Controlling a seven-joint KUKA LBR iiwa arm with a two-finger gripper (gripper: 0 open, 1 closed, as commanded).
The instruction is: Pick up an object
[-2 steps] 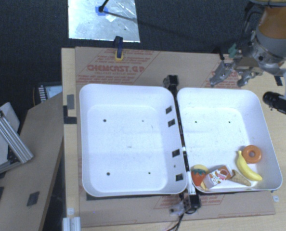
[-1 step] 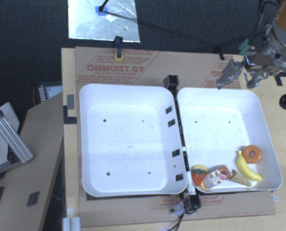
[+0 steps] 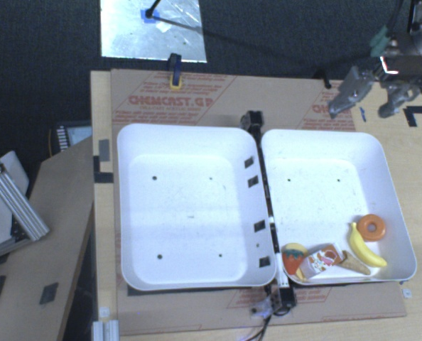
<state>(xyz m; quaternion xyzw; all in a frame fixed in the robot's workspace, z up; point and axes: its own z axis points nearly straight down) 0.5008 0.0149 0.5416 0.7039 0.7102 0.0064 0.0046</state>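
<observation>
gripper [image 3: 367, 98]: I see it at the top right, above the bench and outside both bins, past the far rim of the right bin; two grey fingers [image 3: 347, 91] hang down well apart, nothing between them, so I read the claw as spread and empty.
arm [image 3: 410, 55]: comes in from the right edge, wrist hardware cluttered with cables; detail there is murky, so I won't go further.
right bin [image 3: 317, 148]: white, shallow; all the objects sit bunched in its near right corner.
banana [image 3: 364, 249]: yellow, curved, lying along the near right wall.
orange ring [image 3: 371, 226]: looks like a small doughnut-shaped toy, just beside the banana's upper end, maybe touching.
red-and-white packet [image 3: 320, 260]: flat against the near wall, between the banana and a round orange-red item.
round orange-red item [image 3: 293, 256]: at the near wall by the divider, touching the packet; I can't tell what it is.
left bin [image 3: 190, 137]: white, just beside the right bin, rims meeting at the middle.
gripper vs objects: well apart, diagonal across the right bin.
bench [image 3: 218, 94]: brown board with red lettering under both bins.
</observation>
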